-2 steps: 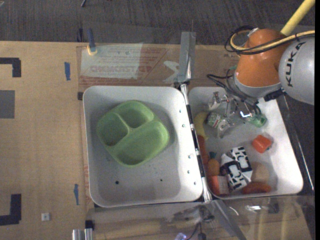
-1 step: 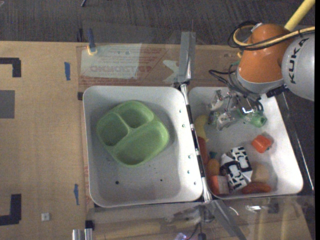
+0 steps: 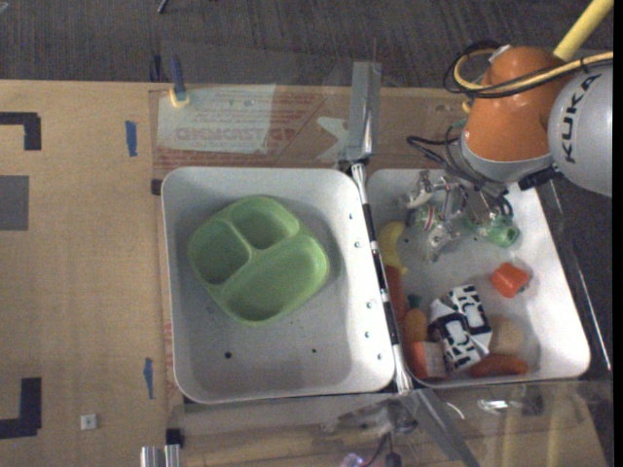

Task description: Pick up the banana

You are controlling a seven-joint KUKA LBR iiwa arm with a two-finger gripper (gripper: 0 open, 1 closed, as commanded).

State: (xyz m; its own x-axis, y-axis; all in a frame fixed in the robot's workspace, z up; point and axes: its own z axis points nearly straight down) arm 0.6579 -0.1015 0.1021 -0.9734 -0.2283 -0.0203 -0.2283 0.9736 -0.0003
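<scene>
The banana [image 3: 391,243] shows as a small yellow shape against the left wall of the right bin [image 3: 565,290], partly hidden by that wall. My gripper [image 3: 440,224] hangs low over the back of the same bin, a short way to the right of the banana and apart from it. Nothing is visibly held in it. The orange wrist band [image 3: 511,105] and the grey arm [image 3: 584,129] sit above and to the right.
A green divided plate [image 3: 258,258] lies in the left bin [image 3: 195,358]. The right bin also holds a green piece [image 3: 502,233], an orange-red piece [image 3: 509,279], a black-and-white packet [image 3: 462,325], red and orange items [image 3: 397,298] along its left wall, and a reddish sausage shape [image 3: 498,365].
</scene>
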